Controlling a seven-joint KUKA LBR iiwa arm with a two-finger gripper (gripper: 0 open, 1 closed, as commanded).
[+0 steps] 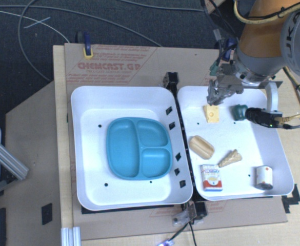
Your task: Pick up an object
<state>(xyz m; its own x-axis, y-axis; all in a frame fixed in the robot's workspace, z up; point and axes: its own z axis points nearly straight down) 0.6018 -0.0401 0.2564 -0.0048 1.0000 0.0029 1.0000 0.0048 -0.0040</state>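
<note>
Hovering in the frame's upper right, end effector [217, 97] is sitting just above the yellow cheese block [211, 114]; I cannot tell its state.

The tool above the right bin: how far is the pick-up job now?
Done: the tool is lowered just above the yellow cheese piece in the right bin. In hand: nothing visibly gripped; the cheese lies on the bin floor. Left: closing on an object and lifting it.
</note>
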